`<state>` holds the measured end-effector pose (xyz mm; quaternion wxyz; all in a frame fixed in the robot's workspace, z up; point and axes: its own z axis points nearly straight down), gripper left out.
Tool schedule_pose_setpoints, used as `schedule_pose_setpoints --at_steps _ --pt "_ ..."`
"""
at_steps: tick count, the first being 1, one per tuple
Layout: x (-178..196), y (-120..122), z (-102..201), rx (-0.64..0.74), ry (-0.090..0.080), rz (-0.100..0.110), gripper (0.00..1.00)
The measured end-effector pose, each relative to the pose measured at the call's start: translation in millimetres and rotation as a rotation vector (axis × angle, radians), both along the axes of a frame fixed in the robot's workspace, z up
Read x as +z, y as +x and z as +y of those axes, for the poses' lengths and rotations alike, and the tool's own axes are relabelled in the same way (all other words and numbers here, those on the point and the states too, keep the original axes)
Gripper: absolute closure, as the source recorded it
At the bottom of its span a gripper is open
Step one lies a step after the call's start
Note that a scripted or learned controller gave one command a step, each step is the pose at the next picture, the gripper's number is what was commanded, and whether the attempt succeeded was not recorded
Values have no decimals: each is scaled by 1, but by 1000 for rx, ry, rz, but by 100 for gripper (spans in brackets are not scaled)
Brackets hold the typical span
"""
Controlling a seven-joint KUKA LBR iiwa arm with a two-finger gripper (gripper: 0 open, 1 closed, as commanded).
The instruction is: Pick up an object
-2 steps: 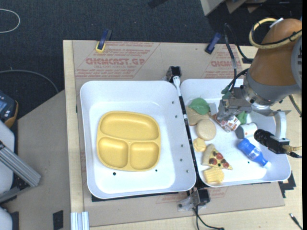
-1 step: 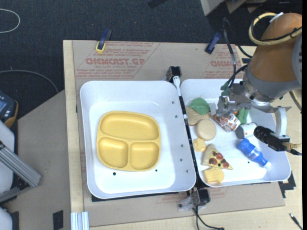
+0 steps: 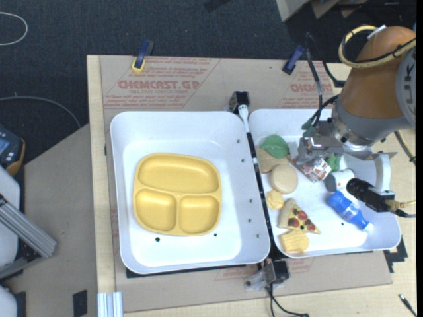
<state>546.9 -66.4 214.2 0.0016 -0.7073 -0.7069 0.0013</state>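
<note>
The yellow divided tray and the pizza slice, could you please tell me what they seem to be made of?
The yellow divided tray looks like moulded plastic with a smooth, slightly satin finish: uniform colour, rounded compartment ridges and soft highlights. The pizza slice appears to be a toy, probably plastic or rubber, with a matte surface and flat printed-looking red toppings; the view is too coarse to be sure.

Left bin (image 3: pixel 122 177) and right bin (image 3: pixel 383 233) — white plastic, smooth, faint sheen. Divided tray (image 3: pixel 177 193): yellow plastic, glossy. Bench board (image 3: pixel 106 91): pale wood or card look, matt, printed in red. Blue bottle (image 3: pixel 347 209), smooth plastic. Pizza slice (image 3: pixel 299 218) and green leaf (image 3: pixel 275 145) — moulded plastic, satin. Arm band (image 3: pixel 377 78): orange, glossy shell. Floor (image 3: pixel 53 32): dark, rough carpet texture.
</note>
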Motion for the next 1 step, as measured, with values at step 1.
schedule_pose_setpoints --at_steps 1 --pt "21 -2 6 2 -1 -8 100"
